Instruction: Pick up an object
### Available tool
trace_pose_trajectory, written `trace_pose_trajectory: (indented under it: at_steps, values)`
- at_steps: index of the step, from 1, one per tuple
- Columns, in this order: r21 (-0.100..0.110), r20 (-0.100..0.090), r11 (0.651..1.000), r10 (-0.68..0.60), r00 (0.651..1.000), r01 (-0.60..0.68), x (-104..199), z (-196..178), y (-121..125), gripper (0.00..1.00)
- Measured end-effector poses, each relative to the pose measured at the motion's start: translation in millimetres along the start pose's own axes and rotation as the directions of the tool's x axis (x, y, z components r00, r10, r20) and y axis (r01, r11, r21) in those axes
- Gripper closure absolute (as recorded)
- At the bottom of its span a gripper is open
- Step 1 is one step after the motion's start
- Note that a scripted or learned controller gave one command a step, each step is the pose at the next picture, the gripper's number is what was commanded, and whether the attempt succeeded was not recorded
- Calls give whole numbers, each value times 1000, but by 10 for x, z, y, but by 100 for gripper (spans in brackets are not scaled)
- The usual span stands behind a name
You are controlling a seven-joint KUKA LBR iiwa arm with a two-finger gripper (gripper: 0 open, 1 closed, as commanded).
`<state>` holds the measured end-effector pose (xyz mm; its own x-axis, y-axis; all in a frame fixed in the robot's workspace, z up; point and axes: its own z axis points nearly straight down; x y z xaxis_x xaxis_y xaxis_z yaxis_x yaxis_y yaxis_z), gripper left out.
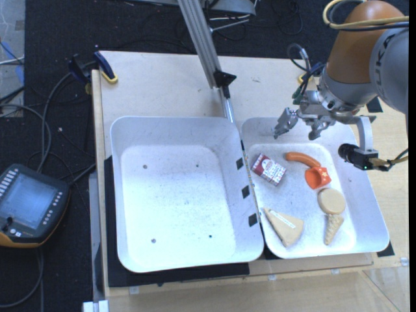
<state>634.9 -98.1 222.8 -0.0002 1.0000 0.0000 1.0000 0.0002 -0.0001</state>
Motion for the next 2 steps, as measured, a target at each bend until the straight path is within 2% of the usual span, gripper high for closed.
trace_pose_trajectory:
  at_steps: [2]
  values:
    - [5, -1, 1000, -1, 1000, 1, 31, 1308, 396, 0]
